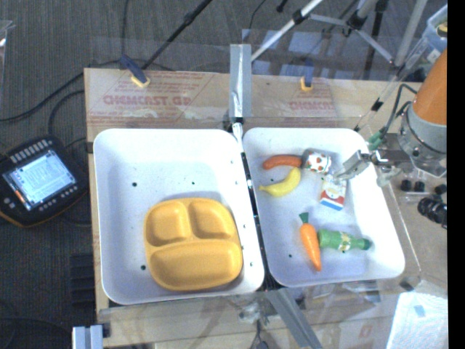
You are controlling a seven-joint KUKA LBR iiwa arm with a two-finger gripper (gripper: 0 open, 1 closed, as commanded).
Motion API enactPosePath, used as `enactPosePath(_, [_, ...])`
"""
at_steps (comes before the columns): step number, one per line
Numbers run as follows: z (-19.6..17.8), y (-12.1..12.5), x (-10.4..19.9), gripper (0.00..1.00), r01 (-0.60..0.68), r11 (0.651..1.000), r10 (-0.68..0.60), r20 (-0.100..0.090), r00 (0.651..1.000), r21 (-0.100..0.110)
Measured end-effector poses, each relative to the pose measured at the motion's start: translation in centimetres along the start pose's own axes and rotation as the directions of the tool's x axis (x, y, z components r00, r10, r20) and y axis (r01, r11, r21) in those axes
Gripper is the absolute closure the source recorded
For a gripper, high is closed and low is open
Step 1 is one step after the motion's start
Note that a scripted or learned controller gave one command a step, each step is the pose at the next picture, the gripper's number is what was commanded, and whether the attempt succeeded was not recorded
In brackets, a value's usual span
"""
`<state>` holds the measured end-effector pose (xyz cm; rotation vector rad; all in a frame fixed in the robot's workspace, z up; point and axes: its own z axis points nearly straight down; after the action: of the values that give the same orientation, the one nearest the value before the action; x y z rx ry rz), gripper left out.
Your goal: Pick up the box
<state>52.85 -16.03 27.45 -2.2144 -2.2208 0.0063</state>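
White plastic bins sit side by side on the bench. Right bin contains the box, a small white carton with red and blue print, lying in the upper middle of that bin. Gripper hangs just above and to the camera view's right of the box, near it; contact between them cannot be confirmed. Nothing is seen held between the fingers, and how wide they stand cannot be told (the parts blur into the bin floor at this slant). The box lies down and to the view's left of the gripper, its long axis running roughly up and down the view, slightly tilted. In my judgement the coming move depends on closing that short offset.

Other contents of the right bin: a sausage, a banana just below it, a small red-and-white item, a carrot and a green toy beside it. Left bin holds a yellow divided tray.
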Motion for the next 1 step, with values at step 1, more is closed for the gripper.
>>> enactPosePath(1, [17.93,4.55,-1.94,0.0,-0.142,0.99,0.142,0.0,0.99,-0.001])
